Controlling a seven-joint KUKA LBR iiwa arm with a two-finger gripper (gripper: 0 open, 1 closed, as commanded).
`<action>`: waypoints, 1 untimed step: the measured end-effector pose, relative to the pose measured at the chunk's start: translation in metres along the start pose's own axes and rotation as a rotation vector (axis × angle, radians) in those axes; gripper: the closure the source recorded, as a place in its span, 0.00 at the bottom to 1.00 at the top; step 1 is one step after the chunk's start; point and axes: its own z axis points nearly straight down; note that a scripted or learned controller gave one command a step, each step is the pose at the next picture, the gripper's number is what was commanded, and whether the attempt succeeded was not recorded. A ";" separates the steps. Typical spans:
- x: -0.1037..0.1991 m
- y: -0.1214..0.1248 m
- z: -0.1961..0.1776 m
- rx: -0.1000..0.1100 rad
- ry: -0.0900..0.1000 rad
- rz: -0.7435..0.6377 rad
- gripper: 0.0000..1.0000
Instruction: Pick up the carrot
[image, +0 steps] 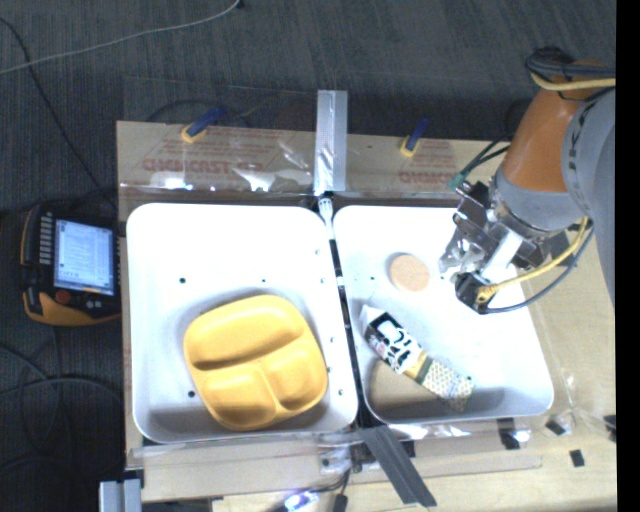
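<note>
A round, pale orange slice, the carrot (408, 272), lies flat on the floor of the right bin (520, 385), near its upper middle. My gripper (463, 266) hangs over the same bin just to the right of the slice, at about its height in the view and apart from it. The grey arm with its orange band (545, 140) comes in from the upper right. Cables and the wrist body crowd the gripper's tip.
A black-and-white wrapped packet (412, 357) lies slanted in the lower part of the right bin. The left bin (160, 240) holds a yellow divided plate (256, 360). A handheld pendant with a lit screen (75, 262) lies left of the bins.
</note>
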 end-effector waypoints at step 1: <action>-0.074 -0.028 -0.061 0.000 -0.001 -0.031 1.00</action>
